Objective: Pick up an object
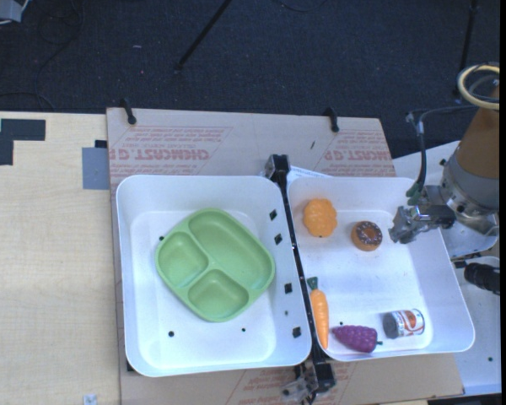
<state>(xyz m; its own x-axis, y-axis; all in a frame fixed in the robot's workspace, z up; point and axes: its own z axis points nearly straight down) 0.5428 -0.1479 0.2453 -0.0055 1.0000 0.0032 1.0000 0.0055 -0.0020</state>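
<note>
The right bin (430, 298) holds an orange fruit (320, 218), a chocolate doughnut (367, 235), a carrot (320, 315), a purple bunch of grapes (355, 337) and a small can lying on its side (404, 323). My gripper (407, 225) hangs over the bin's right part, just right of the doughnut and apart from it. Nothing shows between its fingers.
A green divided plate (215, 264) lies in the left bin (143, 226). A black divider (288, 251) runs between the two bins. Cardboard (236, 146) lies under both bins, and the grey arm with its cables (476, 184) stands at the right.
</note>
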